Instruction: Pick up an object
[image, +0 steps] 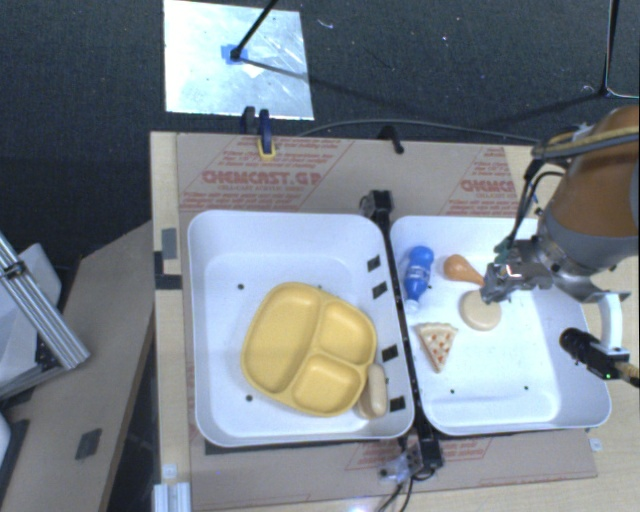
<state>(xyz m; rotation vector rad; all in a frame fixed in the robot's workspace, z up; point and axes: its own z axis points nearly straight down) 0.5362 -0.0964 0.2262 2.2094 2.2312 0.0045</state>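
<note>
A round beige disc (482, 312) lies in the right bin (520, 400), directly under the claw (497, 285); the claw hangs just above its upper edge, perhaps touching it, though the view is too small to be sure, and I cannot tell how the claw is set. Just left of the claw rests an orange, pear-shaped piece (461, 268), and further left a blue bottle (415, 273) lies along the bin's wall. Below and left of the claw sits a pizza-slice toy (437, 343).

Well to the claw's left, the left bin (230, 250) holds a yellow divided tray (308, 347) with a pale bread-like piece (374, 389) touching its lower right corner.

Both bins sit on brown cardboard (270, 175) printed in red, covering the desk. Beyond it lies dark carpet (80, 100) with a shiny metal sheet (238, 60).
</note>
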